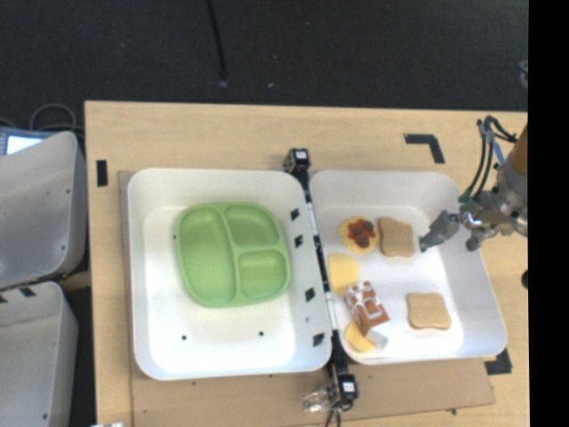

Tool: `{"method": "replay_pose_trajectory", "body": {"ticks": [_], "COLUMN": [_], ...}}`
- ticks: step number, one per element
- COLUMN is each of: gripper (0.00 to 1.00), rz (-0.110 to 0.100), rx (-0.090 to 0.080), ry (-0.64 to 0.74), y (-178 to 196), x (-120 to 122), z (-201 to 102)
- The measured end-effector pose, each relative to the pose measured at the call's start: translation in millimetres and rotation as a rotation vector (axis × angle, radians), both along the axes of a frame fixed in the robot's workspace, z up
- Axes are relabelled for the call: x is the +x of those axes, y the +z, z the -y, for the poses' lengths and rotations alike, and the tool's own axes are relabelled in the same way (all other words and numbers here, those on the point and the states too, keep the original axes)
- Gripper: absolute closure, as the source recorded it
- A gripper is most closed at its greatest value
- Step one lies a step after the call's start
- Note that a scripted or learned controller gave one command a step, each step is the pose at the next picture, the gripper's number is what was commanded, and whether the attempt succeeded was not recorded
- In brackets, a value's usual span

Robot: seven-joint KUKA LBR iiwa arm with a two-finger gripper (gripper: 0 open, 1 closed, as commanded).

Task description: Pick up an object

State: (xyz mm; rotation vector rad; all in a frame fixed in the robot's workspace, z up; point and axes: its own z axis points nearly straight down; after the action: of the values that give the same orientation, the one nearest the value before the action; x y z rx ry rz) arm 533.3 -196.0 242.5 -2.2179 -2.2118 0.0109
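While the arm reaches in from the right edge, its gripper (442, 229) hangs over the right bin (471, 327), just right of a slice of toast (396, 237). One grey finger shows; whether the pincer is apart or together, I cannot tell. Nothing sits between the fingers. Beside that toast lies a yellow pastry with red topping (359, 233); lower down, a second toast slice (428, 311), a brown-and-white snack (366, 305) and yellow pieces (343, 272). Over in the left bin (151, 345), a green divided plate (235, 253).

Green divided plate (235, 253) in the left bin (142, 327); bench (222, 136) beneath.
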Motion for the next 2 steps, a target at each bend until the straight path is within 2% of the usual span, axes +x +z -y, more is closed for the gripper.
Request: {"method": "replay_pose_trajectory", "body": {"ticks": [1, 2], "gripper": [0.0, 0.0], "rz": [0.012, 0.009], "rx": [-0.003, -0.002], "ry": [0.004, 0.003], "y": [7.2, -40.9], "x": [2.6, 11.3], "z": [-0.5, -2.1]}}
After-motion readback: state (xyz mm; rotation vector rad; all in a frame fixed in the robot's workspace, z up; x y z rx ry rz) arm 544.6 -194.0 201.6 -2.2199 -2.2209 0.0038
